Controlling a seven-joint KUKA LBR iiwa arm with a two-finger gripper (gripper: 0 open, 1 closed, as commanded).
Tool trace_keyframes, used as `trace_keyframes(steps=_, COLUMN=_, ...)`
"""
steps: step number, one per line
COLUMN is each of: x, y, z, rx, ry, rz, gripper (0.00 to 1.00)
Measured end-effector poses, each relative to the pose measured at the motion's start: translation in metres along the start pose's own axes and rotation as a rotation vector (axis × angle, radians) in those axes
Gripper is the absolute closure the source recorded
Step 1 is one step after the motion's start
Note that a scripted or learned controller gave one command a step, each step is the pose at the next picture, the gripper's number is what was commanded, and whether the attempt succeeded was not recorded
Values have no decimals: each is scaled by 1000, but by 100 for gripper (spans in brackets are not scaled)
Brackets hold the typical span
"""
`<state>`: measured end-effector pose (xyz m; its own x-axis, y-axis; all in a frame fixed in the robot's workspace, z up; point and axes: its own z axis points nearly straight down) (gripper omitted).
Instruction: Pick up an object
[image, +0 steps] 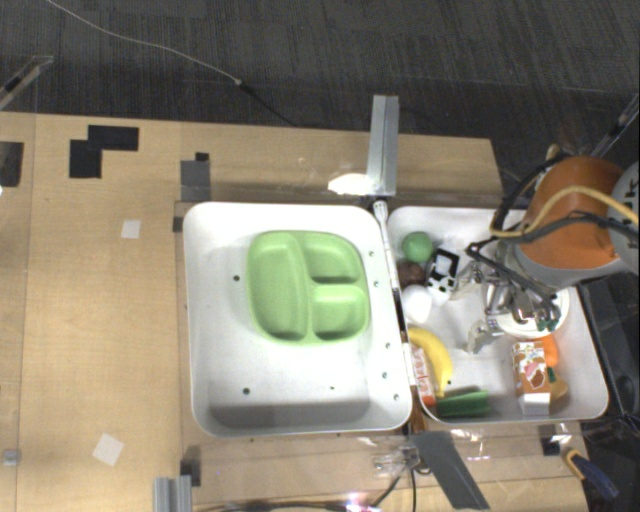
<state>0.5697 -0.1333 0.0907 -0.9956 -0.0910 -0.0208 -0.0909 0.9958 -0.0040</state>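
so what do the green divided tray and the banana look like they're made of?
Green divided tray: looks like molded plastic. It has a uniform pale green color, a matte finish, and rounded compartment edges.

Banana: probably a plastic toy. It is an even yellow with a smooth, slightly glossy skin, though real fruit can't be ruled out at this resolution.

left bin (200, 330) holds a divided tray (305, 285) near its centre, right bin (590, 390) holds a ball (417, 245) at back left, banana (432, 355) and cucumber (463, 404) front left, carton (533, 373) front right, gripper (500, 325) above the middle.
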Motion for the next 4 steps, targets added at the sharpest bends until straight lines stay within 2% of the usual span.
trace_keyframes(steps=1, x=56, y=-11, z=-10, rx=-2, ry=14, rz=85, gripper=0)
trace_keyframes(steps=2, x=73, y=-22, z=-2, rx=0, ry=-2, rz=73, gripper=0)
trace_keyframes(steps=3, x=77, y=-41, z=-2, rx=1, ry=-2, rz=-34, gripper=0)
trace_keyframes(steps=4, x=76, y=-35, z=-3, rx=5, ry=1, rz=36, gripper=0)
